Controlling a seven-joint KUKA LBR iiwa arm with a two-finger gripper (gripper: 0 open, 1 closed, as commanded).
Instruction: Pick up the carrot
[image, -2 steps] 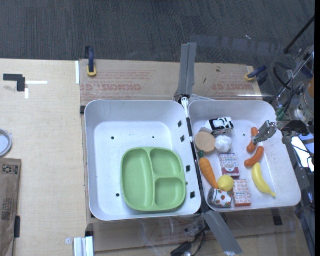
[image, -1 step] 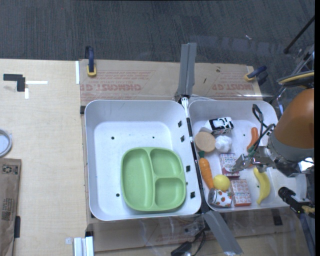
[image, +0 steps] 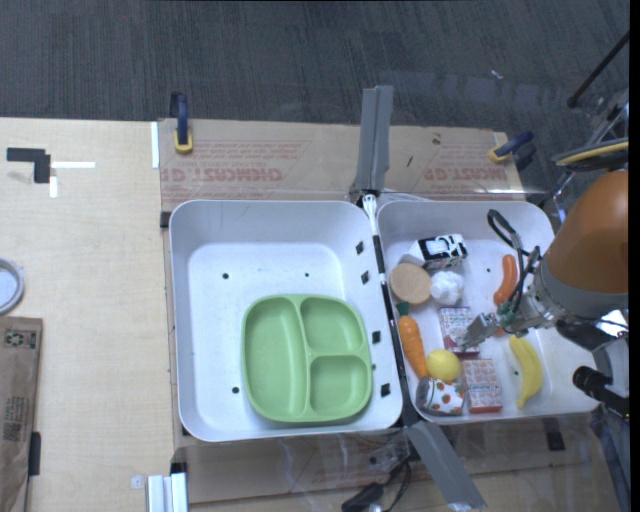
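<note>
My left bin (image: 200, 300) contains a green divided plate (image: 306, 357) with three compartments, lying flat toward the near side. My right bin (image: 470, 212) contains several items. A black-and-white toy car (image: 442, 248) sits at the far side. A round tan disc (image: 410, 283) lies just left of a small white object (image: 446, 288). A red sausage-shaped item (image: 507, 277) lies to the right. A yellow lemon (image: 443, 364) sits near the middle, with a patterned packet (image: 455, 325) just beyond it. A red carton (image: 482, 385) and a round printed lid (image: 440, 397) lie at the near wall. A banana (image: 527, 370) lies at the right.
</note>
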